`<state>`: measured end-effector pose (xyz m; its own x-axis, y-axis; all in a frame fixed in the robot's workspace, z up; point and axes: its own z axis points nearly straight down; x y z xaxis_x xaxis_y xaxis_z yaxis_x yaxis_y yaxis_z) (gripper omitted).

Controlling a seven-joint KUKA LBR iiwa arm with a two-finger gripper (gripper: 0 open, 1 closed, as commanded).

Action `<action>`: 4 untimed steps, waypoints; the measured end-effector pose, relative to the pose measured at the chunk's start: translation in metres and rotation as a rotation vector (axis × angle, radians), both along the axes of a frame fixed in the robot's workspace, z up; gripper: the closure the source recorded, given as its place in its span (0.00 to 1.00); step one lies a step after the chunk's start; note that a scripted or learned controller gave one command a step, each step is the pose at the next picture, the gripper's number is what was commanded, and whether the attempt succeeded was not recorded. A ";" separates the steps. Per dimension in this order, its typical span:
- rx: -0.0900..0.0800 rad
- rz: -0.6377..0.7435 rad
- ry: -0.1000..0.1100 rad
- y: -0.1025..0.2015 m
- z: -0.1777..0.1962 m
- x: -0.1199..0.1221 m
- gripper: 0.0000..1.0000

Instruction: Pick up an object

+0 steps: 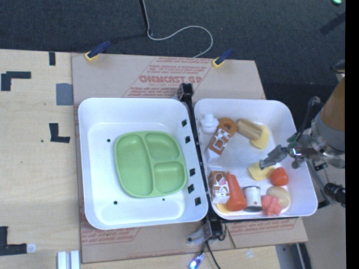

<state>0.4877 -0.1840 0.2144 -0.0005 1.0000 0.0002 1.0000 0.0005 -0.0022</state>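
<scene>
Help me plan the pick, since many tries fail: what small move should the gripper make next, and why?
Probably a short descent. The gripper sits over the right bin, its tip above the yellow piece and beside the red round toy; nothing shows between its fingers. Lowering onto the yellow piece seems the nearest chance, though close neighbours could get in the way.

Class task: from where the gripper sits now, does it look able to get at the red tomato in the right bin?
Probably yes: the gripper hangs just beside the red tomato, nothing covering it.
</scene>
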 end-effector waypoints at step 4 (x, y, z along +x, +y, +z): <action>0.003 0.009 -0.010 0.278 0.202 -0.004 1.00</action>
